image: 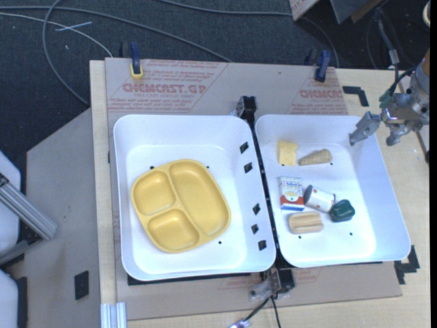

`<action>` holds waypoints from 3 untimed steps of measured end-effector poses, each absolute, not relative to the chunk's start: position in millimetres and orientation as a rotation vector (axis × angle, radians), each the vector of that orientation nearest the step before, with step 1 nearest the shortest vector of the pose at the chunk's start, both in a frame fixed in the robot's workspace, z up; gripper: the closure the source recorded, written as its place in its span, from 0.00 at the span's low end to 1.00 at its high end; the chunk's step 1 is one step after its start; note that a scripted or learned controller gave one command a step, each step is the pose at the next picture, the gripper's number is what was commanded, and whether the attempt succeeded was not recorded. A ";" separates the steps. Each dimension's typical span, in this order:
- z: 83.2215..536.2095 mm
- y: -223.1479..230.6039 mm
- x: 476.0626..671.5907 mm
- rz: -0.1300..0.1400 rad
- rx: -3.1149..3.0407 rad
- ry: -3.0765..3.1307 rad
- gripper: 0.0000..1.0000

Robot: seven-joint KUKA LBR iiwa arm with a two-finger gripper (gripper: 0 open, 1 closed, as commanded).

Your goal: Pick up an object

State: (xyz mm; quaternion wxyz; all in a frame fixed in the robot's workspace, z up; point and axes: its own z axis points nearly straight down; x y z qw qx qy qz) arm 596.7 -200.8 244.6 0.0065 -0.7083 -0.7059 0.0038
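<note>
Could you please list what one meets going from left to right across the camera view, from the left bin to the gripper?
Left bin → yellow tray → right bin → yellow block → green object → gripper, over the right bin's far right corner.

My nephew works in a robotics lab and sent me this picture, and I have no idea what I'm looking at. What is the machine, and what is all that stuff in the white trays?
One camera above a bench looks down at a slant. The metal piece at the right edge is the robot arm's gripper, with open fingers holding nothing, over the right bin's far corner.

The left bin holds a yellow divided tray. The right bin holds small items: a yellow block, a tan piece, a small printed carton, a white and red cylinder, a dark green object and a tan oblong piece. The arm's job is picking one up.
</note>
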 end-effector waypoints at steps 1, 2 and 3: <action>252.9 -200.0 599.3 0.000 -2.220 -2.222 0.00; 201.8 -201.2 589.1 0.003 -2.218 -2.218 0.00; 143.3 -192.0 587.3 0.003 -2.217 -2.218 0.00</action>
